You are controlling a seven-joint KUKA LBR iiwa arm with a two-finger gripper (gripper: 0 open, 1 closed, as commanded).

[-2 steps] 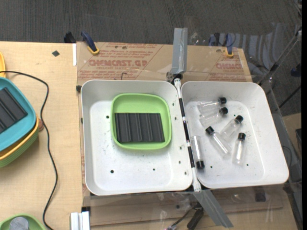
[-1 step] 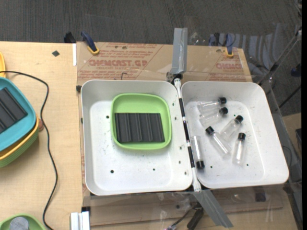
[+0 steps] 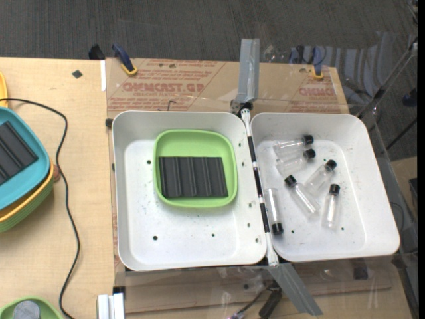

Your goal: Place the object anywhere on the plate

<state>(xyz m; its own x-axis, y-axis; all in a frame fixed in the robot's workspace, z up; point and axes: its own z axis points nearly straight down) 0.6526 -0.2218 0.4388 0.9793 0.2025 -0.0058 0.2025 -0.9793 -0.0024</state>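
A green square plate with a dark ribbed mat on it lies in the left white bin. In the right white bin lie several clear plastic vials with black caps: one by the divider, one near the middle, one at the right, and others at the top. All the vials lie on their sides, apart from the plate.
A stack of teal and yellow plates sits at the far left on the wooden bench, with a black cable running past it. Cardboard lies behind the bins. A grey metal post stands at the divider's far end.
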